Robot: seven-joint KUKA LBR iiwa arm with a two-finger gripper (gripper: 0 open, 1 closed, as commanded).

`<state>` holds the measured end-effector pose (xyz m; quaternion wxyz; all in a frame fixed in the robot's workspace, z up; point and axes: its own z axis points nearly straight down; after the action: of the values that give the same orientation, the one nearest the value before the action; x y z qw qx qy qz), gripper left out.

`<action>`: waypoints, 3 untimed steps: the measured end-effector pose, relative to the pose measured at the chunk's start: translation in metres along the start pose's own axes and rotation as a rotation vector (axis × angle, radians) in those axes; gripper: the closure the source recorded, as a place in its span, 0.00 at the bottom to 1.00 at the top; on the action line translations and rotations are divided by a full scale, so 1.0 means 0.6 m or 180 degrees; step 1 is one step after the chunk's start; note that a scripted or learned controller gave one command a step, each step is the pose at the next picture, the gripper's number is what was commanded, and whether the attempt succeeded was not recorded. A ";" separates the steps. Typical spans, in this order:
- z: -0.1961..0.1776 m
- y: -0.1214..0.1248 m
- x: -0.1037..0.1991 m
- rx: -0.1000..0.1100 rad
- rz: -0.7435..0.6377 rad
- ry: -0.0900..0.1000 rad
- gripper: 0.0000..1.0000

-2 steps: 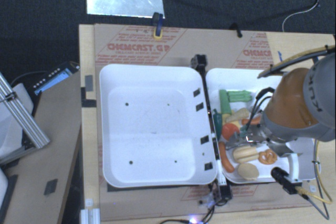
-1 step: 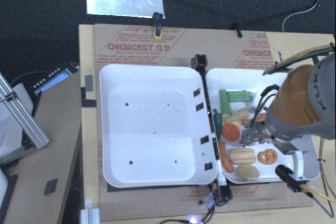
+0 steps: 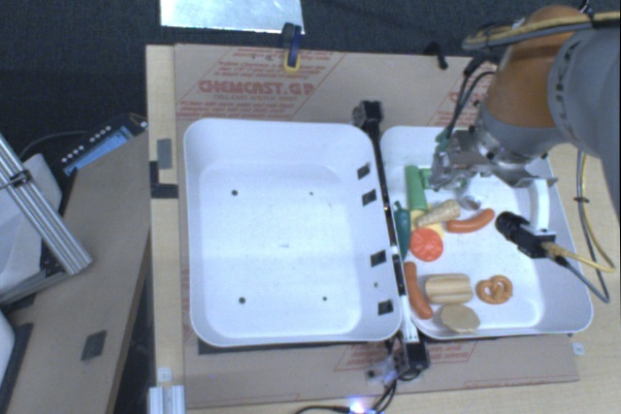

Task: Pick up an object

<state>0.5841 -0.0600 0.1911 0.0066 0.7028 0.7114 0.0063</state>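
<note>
Reached in from three o'clock, arm (image 3: 543,82) over the right bin (image 3: 568,305); gripper (image 3: 454,172) low at that bin's ten o'clock corner, just above the green stick (image 3: 416,187); jaws' state: cannot tell. Scattered in the right bin: tomato (image 3: 426,244) at centre-left, sausage (image 3: 470,223) toward two o'clock of it, bun (image 3: 447,287) and pretzel (image 3: 495,289) toward five o'clock. Left bin (image 3: 209,208) at nine o'clock on the bench (image 3: 165,238).
</note>
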 end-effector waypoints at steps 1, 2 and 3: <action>0.011 -0.028 0.063 0.0058 0.0013 0.0007 1.00; 0.009 -0.167 0.148 0.0075 0.0011 0.0012 1.00; -0.241 -0.080 0.302 -0.0006 -0.0012 0.0024 1.00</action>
<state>0.5310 0.1204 0.3348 0.0046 0.7014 0.7127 0.0097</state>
